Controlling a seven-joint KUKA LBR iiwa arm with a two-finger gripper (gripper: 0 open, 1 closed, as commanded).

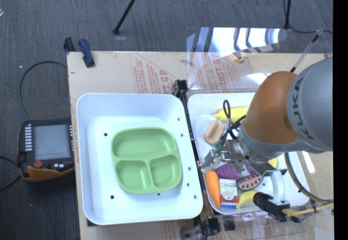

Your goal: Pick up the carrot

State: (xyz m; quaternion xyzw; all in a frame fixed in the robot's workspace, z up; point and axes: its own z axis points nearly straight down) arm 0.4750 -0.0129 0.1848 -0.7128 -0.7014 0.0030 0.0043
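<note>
Dark carpet surrounds the worktop (130, 67), where the tool (225, 153) hangs over the crowded right bin (200, 104); whether it is spread cannot be told. The carrot (212, 189) lies near the worktop's front edge, ungrasped; next comes descent onto it.

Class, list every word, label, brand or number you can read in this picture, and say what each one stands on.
"KUKA": on the grey arm, running vertically; the top is cut off.
Red print on the cardboard bench top: too blurred to read.
Label on the small packet in the right bin: too small to read.
Handheld screen: nothing legible.
</note>
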